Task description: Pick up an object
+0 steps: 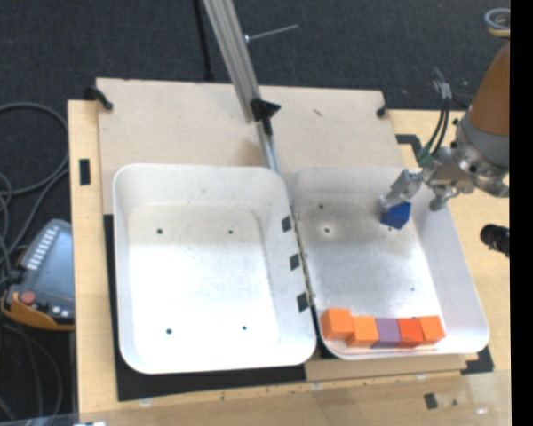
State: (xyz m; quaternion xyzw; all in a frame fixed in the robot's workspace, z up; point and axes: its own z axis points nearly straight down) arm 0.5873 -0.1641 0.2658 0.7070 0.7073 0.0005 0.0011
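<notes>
Two shallow white bins sit side by side on the bench: a left bin point(133, 193) and a right bin point(453, 273). The arm point(490, 105), with its orange band above the wrist, reaches in from the right edge of the camera view. Its gripper point(407, 192) hangs over the upper right part of the right bin. A blue block point(395, 214) sits at the gripper's tip, tilted, apparently clamped between the fingers; whether it is lifted off the bin floor or resting on it cannot be told from this angle.

Along the near edge of the right bin lies a row of five blocks, touching one another: an orange block point(338, 322) at the left end, a second orange block point(364, 329), a purple block point(387, 331), a third orange block point(411, 330) and a fourth orange block point(432, 327) at the right end. A slanted aluminium post point(231, 43) rises from behind the bins. A handheld pendant point(46, 269) lies on the floor to the left.
</notes>
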